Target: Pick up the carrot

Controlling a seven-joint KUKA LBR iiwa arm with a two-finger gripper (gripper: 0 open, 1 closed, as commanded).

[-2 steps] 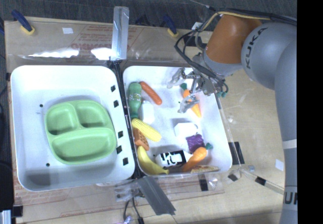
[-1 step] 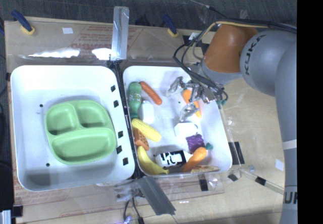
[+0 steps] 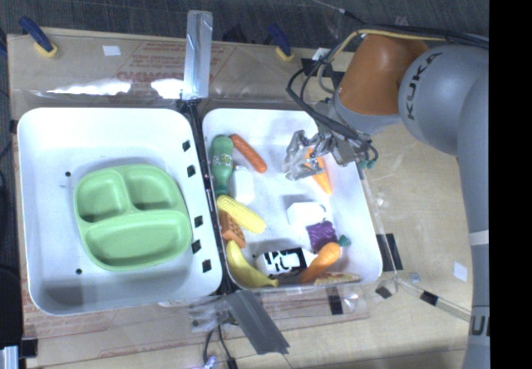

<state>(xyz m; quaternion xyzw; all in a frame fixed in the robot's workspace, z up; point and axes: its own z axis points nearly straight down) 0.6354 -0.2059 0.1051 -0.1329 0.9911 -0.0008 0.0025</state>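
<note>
- While the arm reaches in from the right, its gripper sits low over the upper right part of the right bin.
- Carrot: small, orange, pointed end down, right at the metal fingertips. It seems to sit between them, so the gripper appears closed on it; the contact itself is blurred.
- A second orange carrot-like piece lies tilted near the bin's upper left, just beside a green vegetable.
- A third orange piece lies at the lower right of the same bin, next to a purple item.
- Other contents of the right bin: a corn cob, a banana along the lower edge, a white block, a black-and-white item.
- Left bin: holds a green divided plate, well apart from the gripper.
- Both bins rest side by side on the bench.
</note>
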